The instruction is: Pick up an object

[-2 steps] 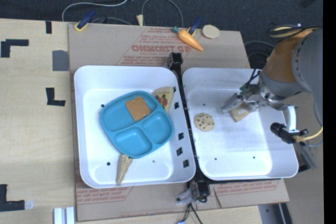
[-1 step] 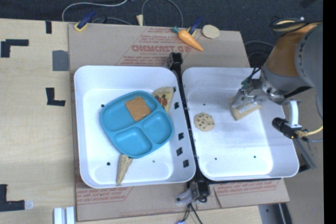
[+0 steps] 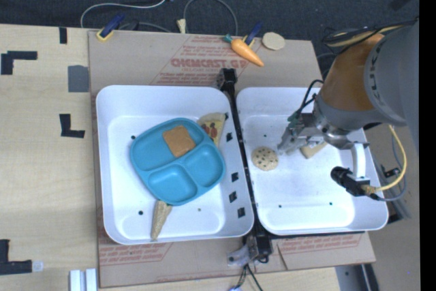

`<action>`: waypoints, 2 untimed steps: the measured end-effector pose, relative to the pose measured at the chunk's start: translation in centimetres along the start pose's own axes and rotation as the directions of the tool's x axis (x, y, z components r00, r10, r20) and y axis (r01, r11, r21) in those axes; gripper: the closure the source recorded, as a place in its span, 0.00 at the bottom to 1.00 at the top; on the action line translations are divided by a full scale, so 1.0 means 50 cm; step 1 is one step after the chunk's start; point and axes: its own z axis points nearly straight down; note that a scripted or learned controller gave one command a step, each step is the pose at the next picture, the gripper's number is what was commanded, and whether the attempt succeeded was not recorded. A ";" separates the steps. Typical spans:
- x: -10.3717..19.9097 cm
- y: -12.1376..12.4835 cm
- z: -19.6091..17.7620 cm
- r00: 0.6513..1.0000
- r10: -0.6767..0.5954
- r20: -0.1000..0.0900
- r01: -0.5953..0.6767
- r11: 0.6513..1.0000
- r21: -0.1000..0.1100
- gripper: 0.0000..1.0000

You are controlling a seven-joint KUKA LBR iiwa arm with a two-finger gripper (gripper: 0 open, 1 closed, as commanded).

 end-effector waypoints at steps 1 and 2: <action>-0.009 0.001 -0.016 1.000 0.004 0.002 -0.004 1.000 0.001 1.00; -0.008 0.001 -0.034 1.000 0.004 0.002 -0.004 1.000 0.002 1.00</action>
